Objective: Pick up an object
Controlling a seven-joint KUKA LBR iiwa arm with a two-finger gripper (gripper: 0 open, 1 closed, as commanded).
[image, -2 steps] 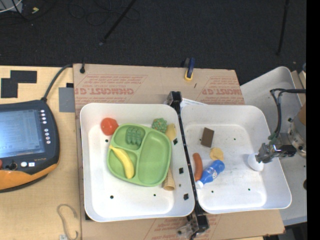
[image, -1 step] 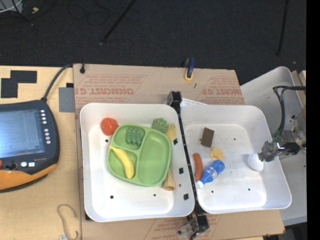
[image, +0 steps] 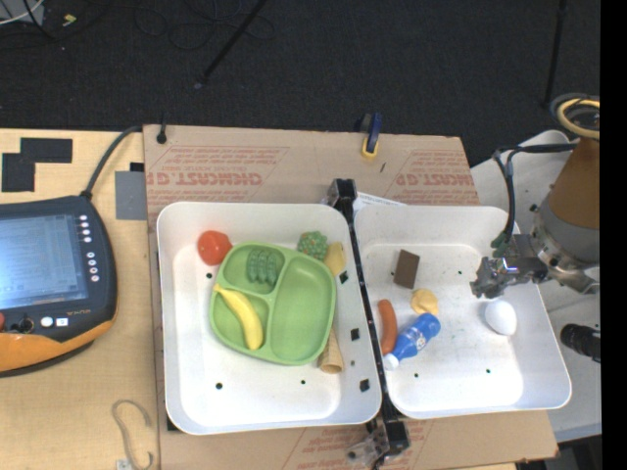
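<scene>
Jaws (image: 490, 282) hover just beside white egg (image: 500, 317).

Two white bins (image: 186, 262), one green plate (image: 294, 311), one banana (image: 240, 316), one egg (image: 500, 317).

**Pickable items across both bins**

R bin (image: 460, 399): brown block (image: 407, 267) upright near back-left; small yellow lump (image: 424, 301) just below it; orange-red sausage (image: 388, 325) lying lengthwise by left wall; blue/white bottle (image: 412, 339) on its side, tilted, touching sausage; white egg (image: 500, 317) near right wall.

L bin (image: 196, 399): red tomato (image: 214, 247) at back-left; green divided plate (image: 294, 316) in centre w/ yellow banana (image: 241, 317) and green veg piece (image: 263, 264) in its compartments; broccoli-like item (image: 313, 245) and pale yellow piece (image: 336, 258) at plate's back-right edge; tan cone-shaped piece (image: 331, 360) at front-right.
</scene>
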